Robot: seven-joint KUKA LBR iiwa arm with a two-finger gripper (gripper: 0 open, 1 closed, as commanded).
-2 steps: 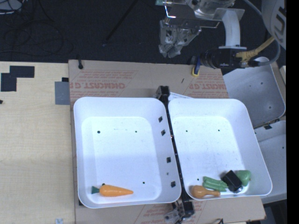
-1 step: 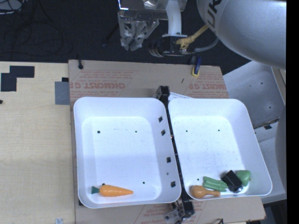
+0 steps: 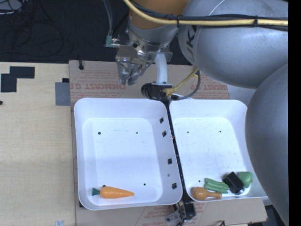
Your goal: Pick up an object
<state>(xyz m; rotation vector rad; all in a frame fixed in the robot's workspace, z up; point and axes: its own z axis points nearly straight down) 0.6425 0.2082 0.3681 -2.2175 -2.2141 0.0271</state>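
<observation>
An orange toy carrot (image 3: 116, 192) with a green stem lies at the front of the left bin (image 3: 87, 147). In the right bin (image 3: 237, 140), at its front right corner, sit a tan pear-like piece (image 3: 205, 193), a green pod (image 3: 216, 185), a black block (image 3: 233, 182) and a green piece (image 3: 245, 177). My gripper (image 3: 130, 77) hangs high above the back edge of the left bin, fingers pointing down and close together, with nothing between them.
A black divider strip (image 3: 170, 145) with clips runs between the two bins. The grey arm (image 3: 235, 32) fills the upper right and overhangs the right bin. Brown cardboard (image 3: 94, 81) lies under the bins; the wooden bench (image 3: 33, 145) extends left.
</observation>
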